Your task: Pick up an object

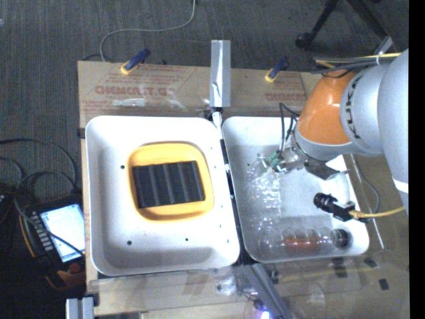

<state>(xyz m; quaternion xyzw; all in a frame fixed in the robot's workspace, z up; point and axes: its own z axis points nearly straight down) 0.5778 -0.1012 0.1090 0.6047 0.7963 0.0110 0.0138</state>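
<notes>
While the gripper sits hidden (can't tell its state), one clear bottle lies below it, one yellow tray off left.

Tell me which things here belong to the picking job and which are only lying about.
For the job:
- yellow-rimmed tray with black ribbed centre
- clear plastic bottle lying flat
- crumpled clear plastic wrap
- grey arm's tool

Lying about:
- two blue-and-yellow clamps
- tablet on the floor

Open floor around the yellow tray; right bin crowded by bottle, crumpled plastic
</notes>
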